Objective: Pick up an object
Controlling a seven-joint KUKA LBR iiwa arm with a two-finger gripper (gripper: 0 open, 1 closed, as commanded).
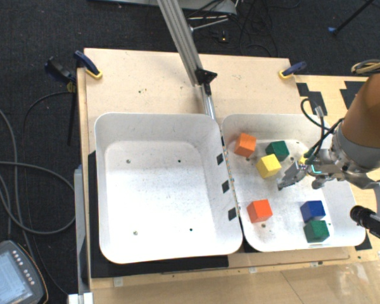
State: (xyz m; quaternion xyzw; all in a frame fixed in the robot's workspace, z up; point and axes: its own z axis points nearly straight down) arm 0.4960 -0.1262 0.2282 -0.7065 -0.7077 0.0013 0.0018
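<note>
The yellow block (269, 165) is the likeliest target by my reading, since it lies closest to the gripper (293, 175) of all the loose pieces. It rests in the right bin (285, 244), in that bin's upper half, just below a dark green block (278, 149) that touches or nearly touches its upper right corner, and down-right of an orange block (245, 144) near the divider between the bins.

The gripper sits just to the right of the yellow block and a little lower in the view — the block lies up and to the left of the dark fingertips. How far apart the fingers stand cannot be told from this slant; they read as one dark wedge, and nothing is visible between them, so I would not call anything held.

The block looks roughly cubic, so no long axis matters; what matters is the offset — a small shift leftward and toward the far side of the bin would put the tool over it. The crowding green neighbour is the risk, as a finger could land on it instead.

Other candidates lie farther off: a second orange block (260, 210) down-left of the tool, and a blue block (312, 209) with another green block (316, 230) touching it below, near the bin's lower right. The left bin (114, 125) plays no part here.
</note>
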